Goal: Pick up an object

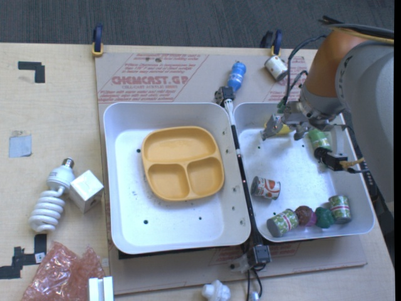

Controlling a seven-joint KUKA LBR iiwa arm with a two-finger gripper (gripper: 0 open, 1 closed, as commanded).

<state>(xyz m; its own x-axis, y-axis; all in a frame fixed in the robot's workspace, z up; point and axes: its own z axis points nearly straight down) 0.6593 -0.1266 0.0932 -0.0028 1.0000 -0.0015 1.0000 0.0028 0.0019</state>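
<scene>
gripper: at 12 o'clock of right bin | fingers: you cannot tell | 3 cans at 6 o'clock

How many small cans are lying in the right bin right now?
4, maybe more under the arm: a red-and-white can left of centre, a green can at the near edge, another in the near right corner, and one beside the claw.

the arm reaches into the right bin, jaws low near its far wall. small cans lie there; a yellow divided tray fills the left bin.
</scene>
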